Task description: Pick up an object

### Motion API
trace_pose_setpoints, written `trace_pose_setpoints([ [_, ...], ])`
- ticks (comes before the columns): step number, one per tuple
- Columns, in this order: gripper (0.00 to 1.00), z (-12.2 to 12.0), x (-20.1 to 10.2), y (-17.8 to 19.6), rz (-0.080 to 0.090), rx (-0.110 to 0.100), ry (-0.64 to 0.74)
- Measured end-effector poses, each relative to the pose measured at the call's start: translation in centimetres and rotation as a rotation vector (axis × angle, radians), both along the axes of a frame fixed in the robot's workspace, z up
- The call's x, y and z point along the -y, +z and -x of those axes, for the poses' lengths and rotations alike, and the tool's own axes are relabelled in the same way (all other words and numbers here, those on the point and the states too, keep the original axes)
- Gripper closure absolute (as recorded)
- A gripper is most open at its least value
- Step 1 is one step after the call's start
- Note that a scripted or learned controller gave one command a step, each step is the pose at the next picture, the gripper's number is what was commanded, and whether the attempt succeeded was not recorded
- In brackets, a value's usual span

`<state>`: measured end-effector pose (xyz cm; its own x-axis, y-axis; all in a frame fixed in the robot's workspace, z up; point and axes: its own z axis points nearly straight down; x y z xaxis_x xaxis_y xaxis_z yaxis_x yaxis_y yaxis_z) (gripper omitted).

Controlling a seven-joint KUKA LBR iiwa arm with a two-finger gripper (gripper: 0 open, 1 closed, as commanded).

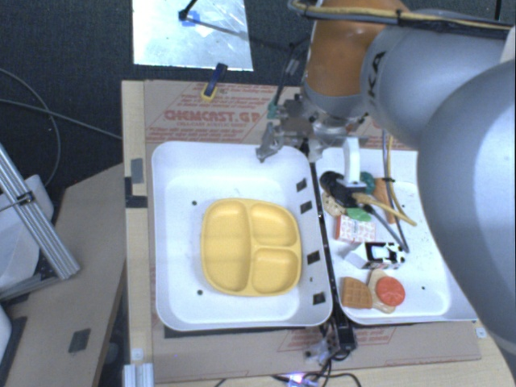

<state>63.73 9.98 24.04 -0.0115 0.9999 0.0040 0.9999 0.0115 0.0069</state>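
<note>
My gripper [288,139] hangs over the far end of the divider between the two bins, above the left bin's far right corner. The left bin [173,240] holds a yellow three-part plate [250,246]. In the right bin [431,285] lie several small things: a waffle piece [355,293], a red tomato slice [390,291], a red-and-white checkered packet [355,230], a black-and-white piece [383,254], a green piece [360,214] and orange sticks [385,200]. Nothing shows held in the gripper. The arm's grey body hides the right bin's far right part.
Both bins rest on a cardboard sheet [201,113], where a small blue-and-yellow item [214,81] lies at the far edge. A silvery sheet [193,22] lies beyond it. An aluminium frame [32,224] stands at the left.
</note>
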Motion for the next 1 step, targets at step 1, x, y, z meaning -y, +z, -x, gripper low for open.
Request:
trace_pose_setpoints([
  [1,0.0,4.33,-3.83,-8.95,0.003,-0.016,-0.003],
])
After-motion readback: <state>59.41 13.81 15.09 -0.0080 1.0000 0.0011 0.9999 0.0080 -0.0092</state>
